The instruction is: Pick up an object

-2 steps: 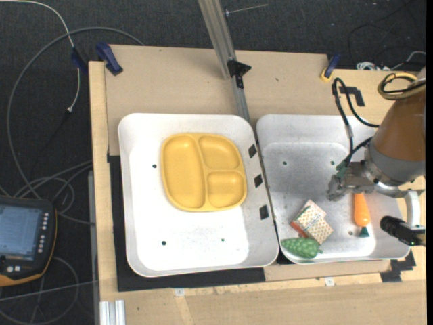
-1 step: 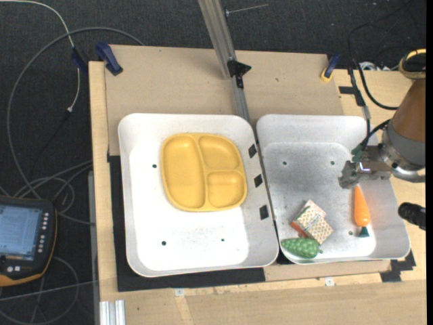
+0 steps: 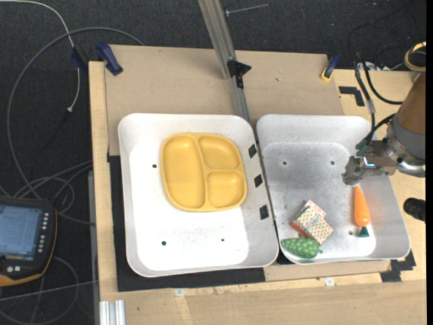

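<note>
Two shallow white bins are sitting side by side on a wooden bench (image 3: 169, 73), each a rounded rectangle with a speckled, matte floor. The left bin (image 3: 142, 202) is holding one yellow plate (image 3: 203, 171), a smooth plastic piece with rounded corners, divided into three compartments: one long section on the left and two smaller ones on the right. The right bin (image 3: 304, 147) is holding three loose objects, all lying toward its near side. One carrot (image 3: 361, 207), orange, tapered and smooth, is lying lengthwise near the right wall, with a small dark green stub at its near end. One patterned packet (image 3: 313, 222), squarish and pale with a fine printed pattern, is lying tilted near the middle of the near edge; its print is too small to read. One green vegetable (image 3: 300, 248), bumpy and oval, is resting just beside the packet, against the near rim.

One gripper (image 3: 356, 170) is reaching in from the right, hovering just beyond the far tip of the carrot; whether its jaws are apart or together cannot be told, and nothing is showing between them. One metal post (image 3: 220, 26) is rising from the far side of the bench. Two blue clamps (image 3: 108, 58) are gripping the far corners. No legible writing is showing anywhere.
</note>
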`<control>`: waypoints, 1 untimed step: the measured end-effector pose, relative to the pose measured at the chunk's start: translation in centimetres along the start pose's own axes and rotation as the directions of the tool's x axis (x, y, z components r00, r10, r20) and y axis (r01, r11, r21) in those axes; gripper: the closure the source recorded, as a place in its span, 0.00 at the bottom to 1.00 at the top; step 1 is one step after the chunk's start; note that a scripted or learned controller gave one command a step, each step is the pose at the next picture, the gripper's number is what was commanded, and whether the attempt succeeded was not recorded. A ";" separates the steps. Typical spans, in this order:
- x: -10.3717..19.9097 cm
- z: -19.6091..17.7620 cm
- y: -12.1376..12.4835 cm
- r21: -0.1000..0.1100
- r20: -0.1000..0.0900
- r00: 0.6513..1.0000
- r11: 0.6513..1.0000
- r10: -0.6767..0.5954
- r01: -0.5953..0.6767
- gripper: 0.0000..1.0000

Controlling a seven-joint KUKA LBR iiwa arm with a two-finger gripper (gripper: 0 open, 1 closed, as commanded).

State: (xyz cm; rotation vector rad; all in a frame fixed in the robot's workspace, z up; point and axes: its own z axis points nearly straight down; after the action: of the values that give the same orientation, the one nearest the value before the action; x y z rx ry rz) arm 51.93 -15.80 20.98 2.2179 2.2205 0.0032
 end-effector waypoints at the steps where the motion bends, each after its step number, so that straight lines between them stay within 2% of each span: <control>1: 5.1 -1.4 2.3 0.000 -0.002 1.000 1.000 -0.006 0.006 1.00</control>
State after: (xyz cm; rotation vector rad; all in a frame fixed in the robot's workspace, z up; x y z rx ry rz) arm 54.23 -10.71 22.40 2.2122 2.2289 0.0055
